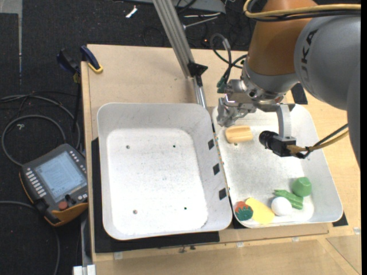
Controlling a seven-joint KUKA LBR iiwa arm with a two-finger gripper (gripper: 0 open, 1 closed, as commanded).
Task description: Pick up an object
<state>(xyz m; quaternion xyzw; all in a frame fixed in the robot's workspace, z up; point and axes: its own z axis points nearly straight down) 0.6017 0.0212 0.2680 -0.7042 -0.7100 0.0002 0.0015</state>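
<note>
Right, tool (232,114) sits low over the far-left corner of the right bin (321,153), hanging off the grey arm (327,44) with its orange band, which reaches in from the right. Can't tell whether the tool is spread or pressed together; the metal parts blur into one cluster against the bin wall. Nothing visibly pinched.

Nearest candidate: a tan bread-roll-like block (238,134), lying on the bin floor just below the tool, toward the camera, slightly to its right. Close, maybe touching the tool's lower edge, unclear. Long axis runs left to right across the view, roughly parallel to the bin's far rim. My read: the grasp turns on a short move toward the camera and down, with the closing direction across the block's short side.

A black cylindrical part (274,142) sits right of the block, looks like arm hardware with cable, not a loose object.

Further out, near corner of the right bin: red-green round toy (243,209), yellow piece (262,212), white ball (281,205), green toy (298,189), all bunched, well apart from the tool.

Left bin (152,165) alongside, on the worktop (137,73). Teach pendant (54,179) on the floor at left.
</note>
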